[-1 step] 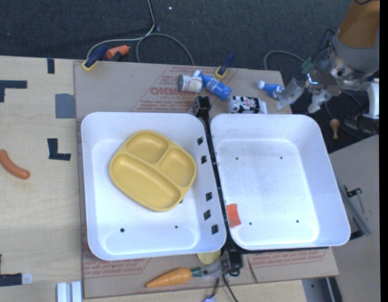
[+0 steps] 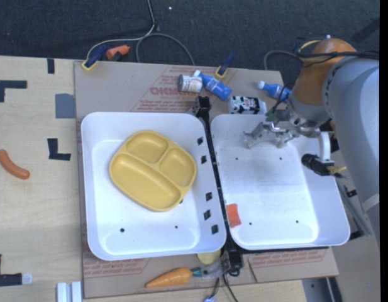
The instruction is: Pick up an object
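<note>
A yellow divided plate (image 2: 155,168) lies in the left white bin (image 2: 99,231). A small orange-red block (image 2: 232,215) rests at the left wall of the right white bin (image 2: 319,231). My gripper (image 2: 264,134) hangs low over the far part of the right bin, well away from the block and the plate. The grey arm (image 2: 344,87) with its orange band reaches in from the right behind it. I see nothing held in the gripper.
A toy carrot (image 2: 170,277) lies on the cardboard in front of the bins. An orange sausage (image 2: 13,164) sits on the wooden bench at far left. Blue clamps (image 2: 216,85) and cables line the far edge of the cardboard.
</note>
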You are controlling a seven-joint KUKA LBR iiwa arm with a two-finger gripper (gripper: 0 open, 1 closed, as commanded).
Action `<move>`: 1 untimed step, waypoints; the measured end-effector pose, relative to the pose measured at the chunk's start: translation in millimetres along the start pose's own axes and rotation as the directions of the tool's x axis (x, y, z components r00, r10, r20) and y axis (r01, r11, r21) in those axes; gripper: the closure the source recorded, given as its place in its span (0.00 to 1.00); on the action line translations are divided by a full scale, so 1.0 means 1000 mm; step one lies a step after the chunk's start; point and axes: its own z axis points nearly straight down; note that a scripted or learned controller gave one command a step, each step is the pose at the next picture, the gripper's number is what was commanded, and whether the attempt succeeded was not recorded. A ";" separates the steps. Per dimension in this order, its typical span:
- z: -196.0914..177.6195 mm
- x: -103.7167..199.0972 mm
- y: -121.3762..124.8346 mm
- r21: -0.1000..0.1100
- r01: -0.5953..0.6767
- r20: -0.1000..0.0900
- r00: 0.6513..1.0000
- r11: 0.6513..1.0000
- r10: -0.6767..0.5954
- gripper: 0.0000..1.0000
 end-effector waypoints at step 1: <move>-0.004 0.073 -0.082 -0.012 0.002 0.002 1.000 1.000 -0.002 0.00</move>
